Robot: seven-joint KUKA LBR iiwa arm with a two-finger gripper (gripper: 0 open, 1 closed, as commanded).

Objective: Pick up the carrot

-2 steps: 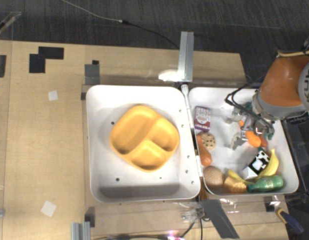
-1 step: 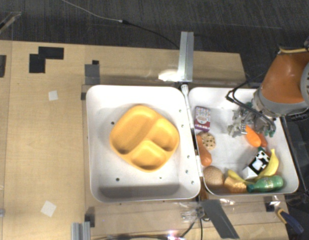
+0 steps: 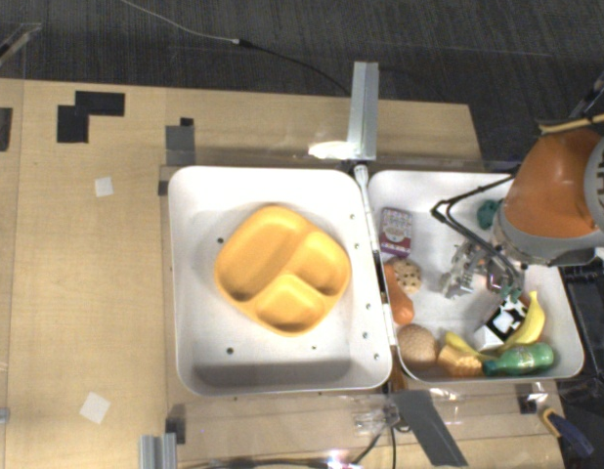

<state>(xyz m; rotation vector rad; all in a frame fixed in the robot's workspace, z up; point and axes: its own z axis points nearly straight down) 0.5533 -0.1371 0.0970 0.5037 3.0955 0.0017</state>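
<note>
The arm (image 3: 556, 198) reaches in from the right, tool (image 3: 475, 272) low over the right bin (image 3: 574, 360). Whether it is wide or narrow, I cannot tell. The carrot (image 3: 403, 307) lies apart at the left wall.

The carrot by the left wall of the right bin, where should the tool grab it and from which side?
Probably the carrot's mid-body, from straight above. It lies flat along the bin wall, cookie at its top end, potato at its bottom, so fingers would likely close across its width.
</note>
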